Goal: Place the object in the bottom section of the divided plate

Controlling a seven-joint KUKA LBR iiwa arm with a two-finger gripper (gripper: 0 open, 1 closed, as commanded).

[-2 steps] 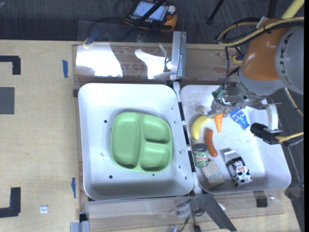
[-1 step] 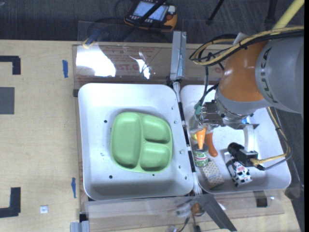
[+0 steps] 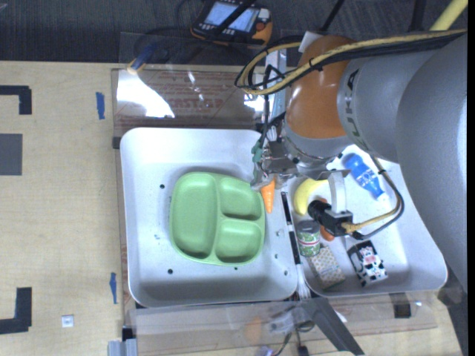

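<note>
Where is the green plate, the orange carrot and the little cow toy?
green plate (image 3: pixel 194 217), camera view, on the floor of its large left section.
orange carrot (image 3: pixel 268 196), camera view, on the middle of its body.
cow toy (image 3: pixel 368 263), camera view, on its black-and-white body.

a blue packet (image 3: pixel 366 173) lies in the right bin (image 3: pixel 423 262), upper part; a yellow ball (image 3: pixel 306 193) sits left of it. a small can (image 3: pixel 309 239) and a black-and-white toy (image 3: pixel 368 262) lie lower right.

The divided plate (image 3: pixel 215 217) is light green, in a white bin (image 3: pixel 148 273). The carrot (image 3: pixel 268 196) is orange, the banana (image 3: pixel 306 193) yellow, the bottle (image 3: pixel 365 173) blue, the desk (image 3: pixel 59 199) pale wood.
</note>
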